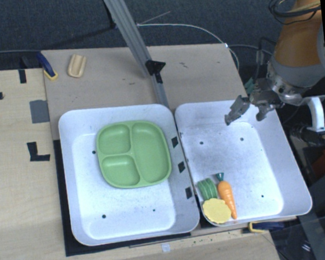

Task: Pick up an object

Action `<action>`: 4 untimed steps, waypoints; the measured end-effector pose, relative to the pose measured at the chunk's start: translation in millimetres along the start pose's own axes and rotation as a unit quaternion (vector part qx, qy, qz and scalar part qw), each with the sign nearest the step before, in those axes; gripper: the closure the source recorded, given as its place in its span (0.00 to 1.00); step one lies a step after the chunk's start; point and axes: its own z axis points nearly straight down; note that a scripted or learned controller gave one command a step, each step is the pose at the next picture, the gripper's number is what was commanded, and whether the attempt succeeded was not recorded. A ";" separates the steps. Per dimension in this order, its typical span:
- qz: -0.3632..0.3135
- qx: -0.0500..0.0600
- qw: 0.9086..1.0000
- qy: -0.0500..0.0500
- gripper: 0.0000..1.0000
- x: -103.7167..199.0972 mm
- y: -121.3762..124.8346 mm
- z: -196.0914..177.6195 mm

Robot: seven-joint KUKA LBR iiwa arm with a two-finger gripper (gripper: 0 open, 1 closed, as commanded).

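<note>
— Where was the gripper (246, 111) when you looked?

— Up over the far right corner of the right bin (282, 159), hanging off the grey arm (296, 53) that came in from the right. Its two fingers (234, 111) were spread apart, dark prongs pointing down and to the left, and there was nothing between them. It had hold of nothing.

— And the things it could have picked?

— All crowded at the near left corner of that same bin, well apart from the gripper. A toy carrot (226, 196) lay lengthwise, orange with a small green top. Just beside it on the left was a green ribbed piece (207, 188), and a round yellow piece (216, 210) sat against the bin's near edge, touching the carrot's lower end. I couldn't tell what the green and yellow ones were meant to be.

— What about the other bin?

— The left bin (84, 211) had a green divided plate (134, 153) lying flat, three compartments, towards the far side.

— Anything outside the bins?

— A small tan block (76, 66) on the bench (15, 166) beyond the left bin, and a grey metal bar (131, 31) slanting down to where the two bins met.
</note>
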 end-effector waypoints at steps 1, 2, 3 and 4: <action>0.000 0.000 1.000 0.000 0.00 0.0 0.0 -0.1; 0.001 0.004 1.000 0.000 0.00 1.8 -0.7 64.7; 0.001 0.004 1.000 0.000 0.00 -1.3 -4.1 129.1; 0.001 0.000 1.000 -0.001 0.00 -1.2 -3.9 172.3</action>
